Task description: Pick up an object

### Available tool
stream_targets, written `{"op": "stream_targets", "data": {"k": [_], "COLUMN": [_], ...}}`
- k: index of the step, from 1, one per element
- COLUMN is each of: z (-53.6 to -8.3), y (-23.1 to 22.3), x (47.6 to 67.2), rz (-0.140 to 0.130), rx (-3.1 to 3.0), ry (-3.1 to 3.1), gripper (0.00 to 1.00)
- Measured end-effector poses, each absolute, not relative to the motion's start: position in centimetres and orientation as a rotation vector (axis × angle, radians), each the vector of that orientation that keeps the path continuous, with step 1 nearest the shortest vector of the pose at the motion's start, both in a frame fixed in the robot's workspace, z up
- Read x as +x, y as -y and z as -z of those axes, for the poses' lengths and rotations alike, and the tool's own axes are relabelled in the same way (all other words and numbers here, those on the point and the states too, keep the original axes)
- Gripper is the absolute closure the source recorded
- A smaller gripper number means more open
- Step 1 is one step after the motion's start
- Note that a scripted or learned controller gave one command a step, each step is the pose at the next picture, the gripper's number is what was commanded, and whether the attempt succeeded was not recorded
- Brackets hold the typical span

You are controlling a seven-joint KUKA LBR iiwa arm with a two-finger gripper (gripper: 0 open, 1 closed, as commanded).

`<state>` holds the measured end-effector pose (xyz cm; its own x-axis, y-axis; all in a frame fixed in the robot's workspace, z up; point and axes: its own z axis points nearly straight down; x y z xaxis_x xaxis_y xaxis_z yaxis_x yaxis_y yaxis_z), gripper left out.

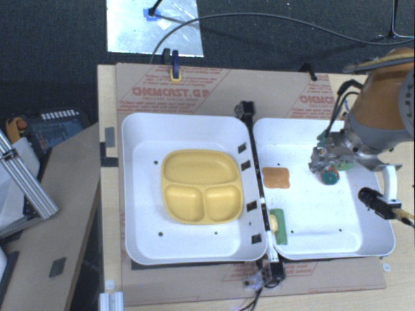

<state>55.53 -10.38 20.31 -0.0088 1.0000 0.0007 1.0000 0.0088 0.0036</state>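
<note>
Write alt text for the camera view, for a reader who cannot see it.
A grey robot arm with an orange band reaches from the right into the right bin, its claw low over a small teal object. That bin also holds an orange-brown square and a green block; the left bin holds a yellow divided tray.

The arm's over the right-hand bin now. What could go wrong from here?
The hand sits at a small teal object near the right bin's far side; a poor grip could knock it away. The orange-brown flat piece looks thin and may be hard to pinch. The green block lies against the divider wall, leaving little room.
</note>
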Motion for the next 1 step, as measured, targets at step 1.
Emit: {"op": "stream_targets", "data": {"k": [1], "z": [-20.68], "y": [5.46], "x": [58.42], "rz": [-0.007], "rx": [2.209], "ry": [-2.232], "gripper": [1.00]}}
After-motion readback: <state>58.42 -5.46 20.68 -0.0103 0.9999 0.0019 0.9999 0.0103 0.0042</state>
